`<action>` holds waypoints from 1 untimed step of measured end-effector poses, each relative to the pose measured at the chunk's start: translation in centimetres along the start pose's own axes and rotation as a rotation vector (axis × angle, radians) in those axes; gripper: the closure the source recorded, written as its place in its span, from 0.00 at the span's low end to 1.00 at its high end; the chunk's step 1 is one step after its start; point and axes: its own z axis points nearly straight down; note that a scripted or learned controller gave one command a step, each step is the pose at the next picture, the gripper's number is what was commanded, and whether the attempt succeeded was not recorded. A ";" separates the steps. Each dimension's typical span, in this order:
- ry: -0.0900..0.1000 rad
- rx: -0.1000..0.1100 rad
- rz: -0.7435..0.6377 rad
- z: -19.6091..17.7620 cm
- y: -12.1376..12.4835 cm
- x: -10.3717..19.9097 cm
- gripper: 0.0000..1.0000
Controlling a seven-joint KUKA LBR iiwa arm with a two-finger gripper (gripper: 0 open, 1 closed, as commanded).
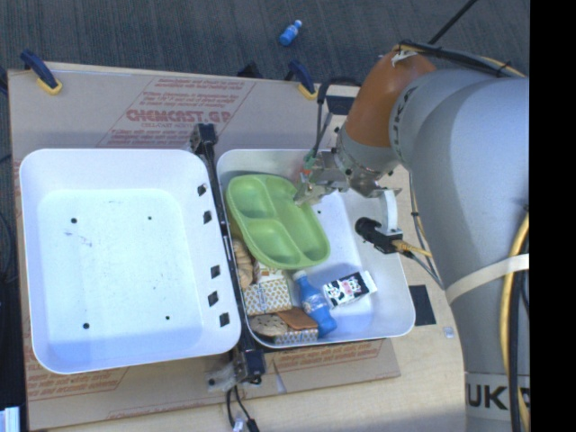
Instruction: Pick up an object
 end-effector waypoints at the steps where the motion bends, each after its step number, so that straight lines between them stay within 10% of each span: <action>1: -0.003 -0.011 0.003 -9.5 1.1 5.7 1.00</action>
